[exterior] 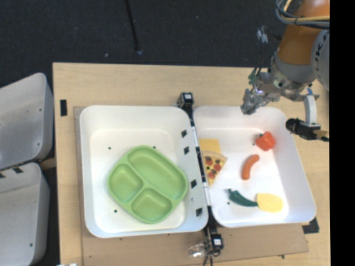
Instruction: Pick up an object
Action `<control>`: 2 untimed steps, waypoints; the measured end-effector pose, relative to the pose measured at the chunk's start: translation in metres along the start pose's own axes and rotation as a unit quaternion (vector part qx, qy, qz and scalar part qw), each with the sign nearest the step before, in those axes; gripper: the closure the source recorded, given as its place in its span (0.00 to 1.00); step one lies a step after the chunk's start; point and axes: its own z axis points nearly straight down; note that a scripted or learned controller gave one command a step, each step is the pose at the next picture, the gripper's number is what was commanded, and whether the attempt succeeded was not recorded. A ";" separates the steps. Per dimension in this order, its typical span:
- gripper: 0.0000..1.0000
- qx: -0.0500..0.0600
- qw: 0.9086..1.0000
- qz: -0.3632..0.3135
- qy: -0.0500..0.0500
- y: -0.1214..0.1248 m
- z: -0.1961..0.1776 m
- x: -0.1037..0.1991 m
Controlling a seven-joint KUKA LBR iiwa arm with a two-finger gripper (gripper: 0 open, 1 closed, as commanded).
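Camera view looks down on our counter (pixel 66 87), where two white bins sit side by side. Our left bin (pixel 94 132) holds a green divided plate (pixel 147 183) lying flat near its middle. Our right bin (pixel 297 165) holds the small toys: a yellow cheese wedge (pixel 209 145) and a pizza slice (pixel 213 165) against its left wall, touching each other; an orange sausage (pixel 249 166) near the middle; a red pepper (pixel 265 141) further back and to the right; and toward the front a dark green chili (pixel 239 198) lying just beside a yellow lemon-like piece (pixel 269 202). Our hand (pixel 252 100) hangs over the back rim of the right bin, well apart from every toy, with nothing in its grasp; how wide it stands we cannot tell.
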 end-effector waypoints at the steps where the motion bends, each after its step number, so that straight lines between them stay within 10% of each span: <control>1: 1.00 0.003 1.000 -0.001 0.001 0.001 -0.017 -0.001; 2: 1.00 0.005 1.000 -0.001 0.001 -0.011 -0.002 0.051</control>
